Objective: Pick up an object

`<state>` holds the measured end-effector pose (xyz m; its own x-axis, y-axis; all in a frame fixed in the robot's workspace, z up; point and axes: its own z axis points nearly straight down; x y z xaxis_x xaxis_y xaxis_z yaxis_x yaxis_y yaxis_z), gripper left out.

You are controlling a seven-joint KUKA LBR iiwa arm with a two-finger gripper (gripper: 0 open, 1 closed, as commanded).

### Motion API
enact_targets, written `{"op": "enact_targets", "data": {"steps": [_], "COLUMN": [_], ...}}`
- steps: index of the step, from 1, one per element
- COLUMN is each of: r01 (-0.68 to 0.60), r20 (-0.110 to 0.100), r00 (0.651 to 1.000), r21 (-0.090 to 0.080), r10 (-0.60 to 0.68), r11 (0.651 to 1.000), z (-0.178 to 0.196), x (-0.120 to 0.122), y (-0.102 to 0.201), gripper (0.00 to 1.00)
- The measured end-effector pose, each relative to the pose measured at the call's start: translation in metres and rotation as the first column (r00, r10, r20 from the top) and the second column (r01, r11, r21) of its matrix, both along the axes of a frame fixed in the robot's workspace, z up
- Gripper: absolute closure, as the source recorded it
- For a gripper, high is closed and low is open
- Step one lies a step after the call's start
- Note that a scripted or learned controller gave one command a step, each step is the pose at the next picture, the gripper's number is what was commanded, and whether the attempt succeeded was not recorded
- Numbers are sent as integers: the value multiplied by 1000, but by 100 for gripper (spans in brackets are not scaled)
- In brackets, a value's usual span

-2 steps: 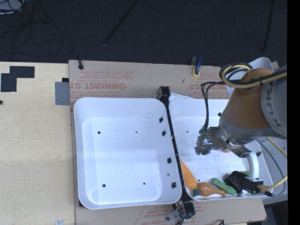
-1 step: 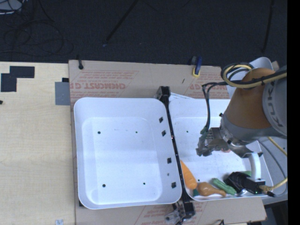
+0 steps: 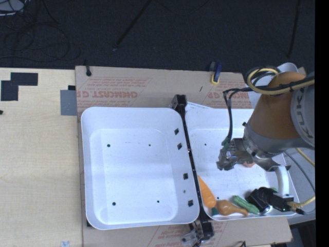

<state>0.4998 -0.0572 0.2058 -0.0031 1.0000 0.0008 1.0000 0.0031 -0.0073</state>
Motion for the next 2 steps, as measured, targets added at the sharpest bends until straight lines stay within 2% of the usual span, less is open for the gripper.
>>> {"op": "enact_targets", "data": {"steps": [1, 2], "r01": [6, 6], "r20": [5, 1], "r00": [1000, 1000], "r21": [-2, 0], "r10": [-6, -6], "r11": [1000, 1000], "z": [-117, -105], "x": [28, 27], "y": [-41, -42], "gripper": [100, 100]}}
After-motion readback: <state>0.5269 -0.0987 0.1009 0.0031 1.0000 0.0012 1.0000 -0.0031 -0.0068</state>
